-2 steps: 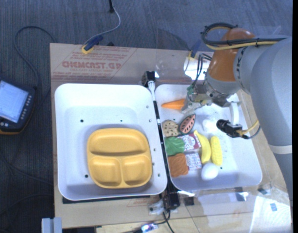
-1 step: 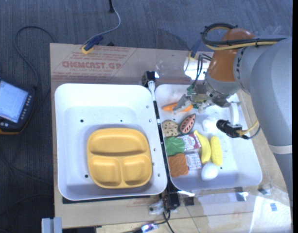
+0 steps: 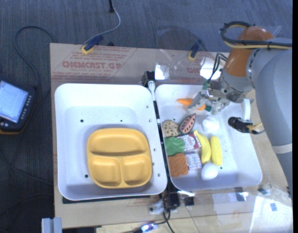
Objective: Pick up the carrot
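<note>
Nearest me, an egg (image 3: pixel 210 172) sits at 6 o'clock in the right bin (image 3: pixel 246 171), heaped with corn (image 3: pixel 216 150) and a banana (image 3: pixel 204 147). At 12 o'clock lies the carrot (image 3: pixel 185 101), apart from that clutter, so reachable. Just right of it, at 3 o'clock, hangs the gripper (image 3: pixel 207 102); how wide it is I cannot tell.

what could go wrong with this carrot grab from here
1. The gripper sits right at the carrot, near the right bin's far wall. A small, tapered carrot may slip out or get pushed against that wall instead of being caught.
2. The watermelon slice and white egg lie just below the gripper, so a descent off target could bump them or catch the wrong item.
</note>
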Controlling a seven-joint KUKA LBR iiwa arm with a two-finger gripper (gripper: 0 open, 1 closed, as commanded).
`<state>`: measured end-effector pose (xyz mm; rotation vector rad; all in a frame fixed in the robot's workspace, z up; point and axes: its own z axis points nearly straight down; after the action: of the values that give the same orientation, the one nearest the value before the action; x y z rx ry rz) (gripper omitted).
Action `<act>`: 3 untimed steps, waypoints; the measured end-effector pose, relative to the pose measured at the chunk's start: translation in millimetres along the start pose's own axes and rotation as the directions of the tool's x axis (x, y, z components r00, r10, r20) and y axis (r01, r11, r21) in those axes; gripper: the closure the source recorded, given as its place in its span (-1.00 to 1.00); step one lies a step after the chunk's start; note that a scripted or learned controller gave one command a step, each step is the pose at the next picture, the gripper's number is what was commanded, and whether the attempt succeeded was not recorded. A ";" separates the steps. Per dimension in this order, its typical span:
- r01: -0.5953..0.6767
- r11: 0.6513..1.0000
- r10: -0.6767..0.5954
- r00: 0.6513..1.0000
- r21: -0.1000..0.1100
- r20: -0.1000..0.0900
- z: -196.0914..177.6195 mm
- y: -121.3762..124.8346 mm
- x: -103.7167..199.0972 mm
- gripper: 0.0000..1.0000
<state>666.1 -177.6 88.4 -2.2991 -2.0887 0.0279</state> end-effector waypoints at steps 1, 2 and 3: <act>0.002 1.000 -0.002 1.000 0.001 0.011 -9.8 -0.5 -2.3 1.00; 0.003 1.000 -0.003 1.000 0.001 0.012 -9.6 -0.6 -2.3 -1.00; -0.028 0.998 0.029 0.999 -0.048 0.017 -0.5 -20.3 66.1 -1.00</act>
<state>652.3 -109.8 90.4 -2.3639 -2.0873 -0.0013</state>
